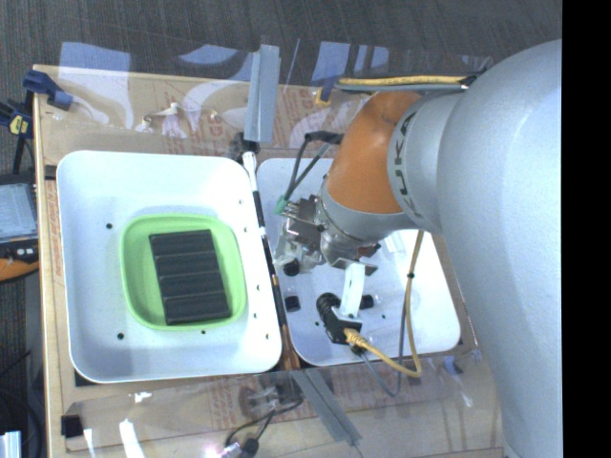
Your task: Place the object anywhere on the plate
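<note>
In the left white plastic bin (81, 256), a dark ribbed rectangular block (189, 276) lies flat on a square lime-green plate (136, 275). Over the right white bin (441, 327), the grey arm with its orange band (370, 165) lowers a two-finger gripper (298, 246); its finger state cannot be told.
</note>
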Controlling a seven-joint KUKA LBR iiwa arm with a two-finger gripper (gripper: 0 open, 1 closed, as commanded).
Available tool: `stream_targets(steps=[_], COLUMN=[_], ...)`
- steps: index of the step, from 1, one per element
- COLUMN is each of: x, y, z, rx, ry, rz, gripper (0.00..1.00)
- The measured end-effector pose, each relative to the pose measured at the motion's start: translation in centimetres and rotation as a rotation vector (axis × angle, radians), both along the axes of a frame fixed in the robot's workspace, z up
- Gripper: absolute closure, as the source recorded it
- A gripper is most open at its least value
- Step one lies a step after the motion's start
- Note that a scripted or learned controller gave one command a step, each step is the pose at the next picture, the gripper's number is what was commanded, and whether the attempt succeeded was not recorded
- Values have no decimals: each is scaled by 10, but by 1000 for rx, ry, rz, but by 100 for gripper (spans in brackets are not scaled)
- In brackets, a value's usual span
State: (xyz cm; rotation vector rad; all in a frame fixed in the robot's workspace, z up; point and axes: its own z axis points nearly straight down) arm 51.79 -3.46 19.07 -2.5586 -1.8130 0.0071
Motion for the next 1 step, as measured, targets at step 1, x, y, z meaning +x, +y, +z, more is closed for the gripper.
stream_targets(steps=[1], x=[11], y=[54], z=[20], rx=[-1], ry=[-2], rz=[199], gripper=[100])
